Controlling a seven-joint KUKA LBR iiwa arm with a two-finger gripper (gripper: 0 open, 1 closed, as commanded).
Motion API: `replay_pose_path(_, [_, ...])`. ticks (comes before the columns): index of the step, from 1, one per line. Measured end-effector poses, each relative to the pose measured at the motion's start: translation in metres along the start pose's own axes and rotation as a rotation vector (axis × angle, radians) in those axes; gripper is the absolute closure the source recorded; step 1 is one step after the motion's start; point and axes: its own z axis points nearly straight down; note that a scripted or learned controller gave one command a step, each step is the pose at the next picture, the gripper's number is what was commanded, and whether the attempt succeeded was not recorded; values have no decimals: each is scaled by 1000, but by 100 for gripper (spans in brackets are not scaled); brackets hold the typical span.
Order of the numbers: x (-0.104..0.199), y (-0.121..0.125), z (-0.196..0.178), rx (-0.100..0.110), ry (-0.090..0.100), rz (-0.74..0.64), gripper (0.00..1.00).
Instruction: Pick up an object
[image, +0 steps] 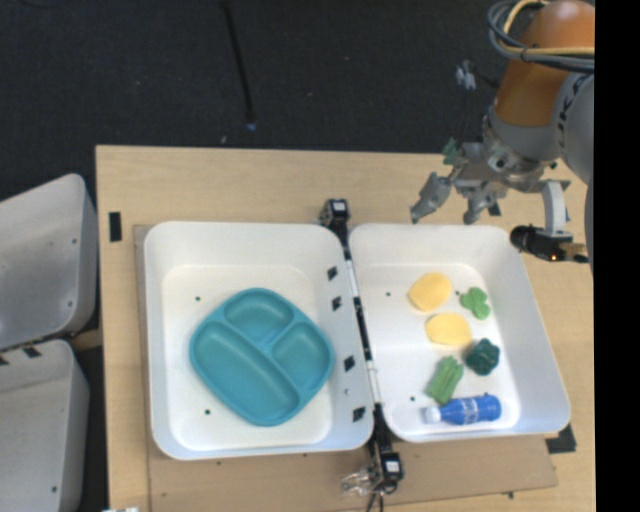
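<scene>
Left bin (160, 300): a shallow white plastic tray with rounded corners, lying on the pale wooden bench (250, 185).
Teal plate (260, 355): a smooth, matte, rounded-square plate with three moulded compartments, sitting flat in the middle of the left bin.
Right bin (400, 260): the same glossy white shell, lying just beside the left one, the two meeting along a dark clipped seam.
Green pod (445, 380): a ridged, elongated piece lying at a slant in the right bin's near half.
Blue bottle (462, 410): a small cylinder with a white cap, lying on its side near the front wall.
Yellow pieces: two smooth rounded lumps, one (431, 292) beyond the other (448, 329), sitting mid-bin.
Light green piece (475, 302): small and knobbly, just right of the far yellow lump.
Dark green piece (482, 356): chunky and faceted, just right of the near yellow lump.
Gripper (458, 202): grey metal, hanging over the right bin's far rim with its two fingers spread apart, nothing between them, well apart from the objects.
</scene>
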Motion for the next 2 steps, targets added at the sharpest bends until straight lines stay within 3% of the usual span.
replay_pose_path(1, [0, 2, -10, -14, -2, -3, 0])
replay_pose_path(2, [-5, 4, 30, -14, -4, -1, 0])
